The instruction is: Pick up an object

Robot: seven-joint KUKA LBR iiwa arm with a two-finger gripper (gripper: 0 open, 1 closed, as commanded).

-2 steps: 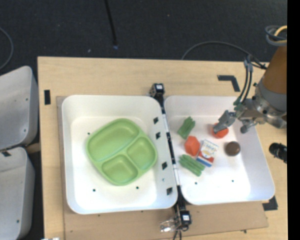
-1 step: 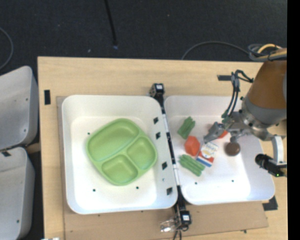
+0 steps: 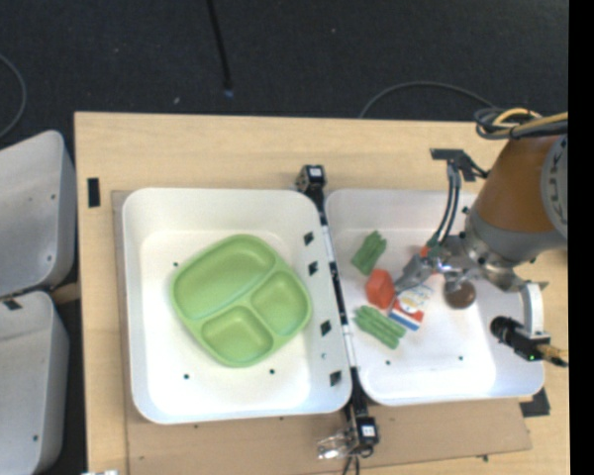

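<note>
- Here, two shallow white bins sit side by side on a wooden bench (image 3: 208,142), with a dividing rail between them.
- The left bin (image 3: 148,364) holds a green divided plate (image 3: 241,300) with three compartments, lying flat near the bin's middle.
- The right bin (image 3: 455,374) holds a small cluster of objects in its left half.
- A green ridged block (image 3: 369,251) lies tilted toward the back of that cluster.
- A red object (image 3: 379,287) sits just below it, and a second green ridged piece (image 3: 380,327) lies nearer the front, close to the rail.
- A small white packet with red and blue marks (image 3: 409,311) lies just right of the red object, touching or nearly touching it.
- The grey arm with its orange band (image 3: 510,181) reaches in from the right, over the right bin.
- The gripper (image 3: 423,265) is low over the cluster, just above the white packet and beside the red object.
- Whether its jaws are spread or closed cannot be told; nothing is clearly seen between them.
- A dark brown round thing (image 3: 460,294) sits just right of the gripper.
</note>
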